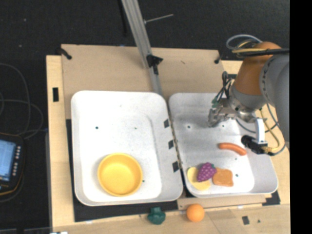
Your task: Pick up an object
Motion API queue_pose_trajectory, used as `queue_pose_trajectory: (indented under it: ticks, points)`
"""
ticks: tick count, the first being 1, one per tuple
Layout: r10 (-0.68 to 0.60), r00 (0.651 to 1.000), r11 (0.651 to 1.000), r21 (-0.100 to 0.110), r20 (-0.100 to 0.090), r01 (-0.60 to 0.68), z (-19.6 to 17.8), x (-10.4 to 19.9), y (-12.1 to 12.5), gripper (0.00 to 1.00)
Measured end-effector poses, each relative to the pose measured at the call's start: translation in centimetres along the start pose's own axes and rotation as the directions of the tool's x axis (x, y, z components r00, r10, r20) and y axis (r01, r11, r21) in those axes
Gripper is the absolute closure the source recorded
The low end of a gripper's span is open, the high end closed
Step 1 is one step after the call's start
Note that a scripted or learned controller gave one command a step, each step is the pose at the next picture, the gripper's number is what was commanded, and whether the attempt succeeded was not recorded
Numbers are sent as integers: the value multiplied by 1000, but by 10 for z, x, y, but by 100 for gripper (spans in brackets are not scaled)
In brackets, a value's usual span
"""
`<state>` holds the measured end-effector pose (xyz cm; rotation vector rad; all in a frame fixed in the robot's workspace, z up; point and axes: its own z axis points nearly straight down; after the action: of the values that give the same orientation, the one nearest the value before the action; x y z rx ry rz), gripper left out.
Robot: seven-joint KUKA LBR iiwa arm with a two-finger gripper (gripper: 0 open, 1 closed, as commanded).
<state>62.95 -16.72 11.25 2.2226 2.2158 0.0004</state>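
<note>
The claw (216, 117) hangs over the upper part of the right bin (195, 106), above bare white floor; whether it is apart or together I cannot tell, and nothing is visibly caught in it. Its place reads as a staging point over the bin that has the most to pick from, though no item lies directly beneath it.

The likely targets lie toward the near side of that bin: an orange carrot-like piece (232, 148) alone near the middle right; a purple grape bunch (206, 170) resting on a pale yellow piece (196, 176); and a flat orange-brown piece (224, 178) just beside the grapes. These 3 crowd the bin's near corner, so the lone carrot looks the easier grasp.

The left bin (117, 111) holds 1 yellow bowl (120, 174), upright, in its near half.

On the counter (97, 67), outside both bins, sit an orange ball (195, 212) and a small dark green object (156, 216).
</note>
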Motion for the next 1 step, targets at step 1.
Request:
queue_pose_trajectory:
  ticks: [1]
  points:
    - [-3,1000,1000,0,-1,3,-48,-10,3,100]
